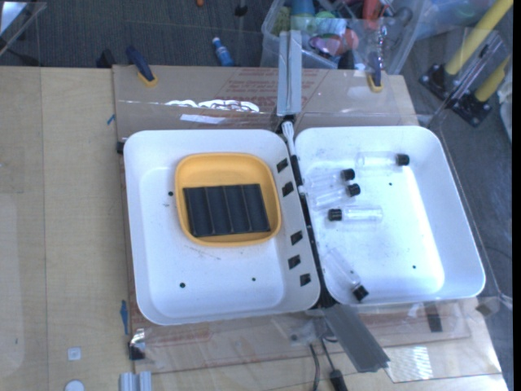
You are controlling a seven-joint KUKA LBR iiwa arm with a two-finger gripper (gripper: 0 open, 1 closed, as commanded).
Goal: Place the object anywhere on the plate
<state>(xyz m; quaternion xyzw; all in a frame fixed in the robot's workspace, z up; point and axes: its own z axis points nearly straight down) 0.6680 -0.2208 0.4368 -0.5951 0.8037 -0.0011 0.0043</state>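
Two white bins sit side by side on the bench [57, 218]. Toward the far edge of the left bin [212, 292] rests a yellow plate [224, 163] — a black ridged block [226, 210] lies flat on it, within the rim. Several clear, black-capped vials [358, 214] lie scattered across the right bin [423, 251].

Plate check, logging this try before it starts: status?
Yellow plate in left bin, dark ridged block resting on it. Clear black-capped vials loose in right bin. Nothing blocking the plate.
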